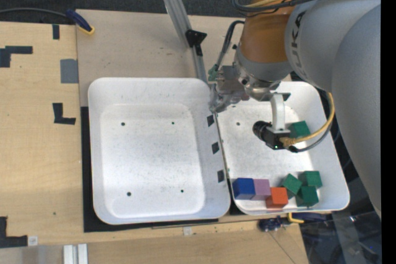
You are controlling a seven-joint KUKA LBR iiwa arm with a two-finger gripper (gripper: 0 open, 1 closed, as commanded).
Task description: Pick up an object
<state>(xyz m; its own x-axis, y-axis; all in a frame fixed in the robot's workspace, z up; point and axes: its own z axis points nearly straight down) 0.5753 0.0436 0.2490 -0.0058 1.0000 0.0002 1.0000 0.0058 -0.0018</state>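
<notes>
Several small blocks lie in the right bin (247,133). Along its near edge sit a blue block (244,187), a purple block (262,187), an orange block (278,196) and three green blocks (303,187) in a tight cluster. Another green block (300,129) lies alone by the right wall. My gripper (221,98) hangs over the far left corner of the right bin, close to the wall shared with the left bin, well away from every block. The wrist body hides its tips.
The left bin (148,151) lies beside the right one. A slanted metal post (176,3) rises behind the bins. A black cable fitting (267,132) dangles from the wrist over the right bin. The arm's bulk covers the right side.
</notes>
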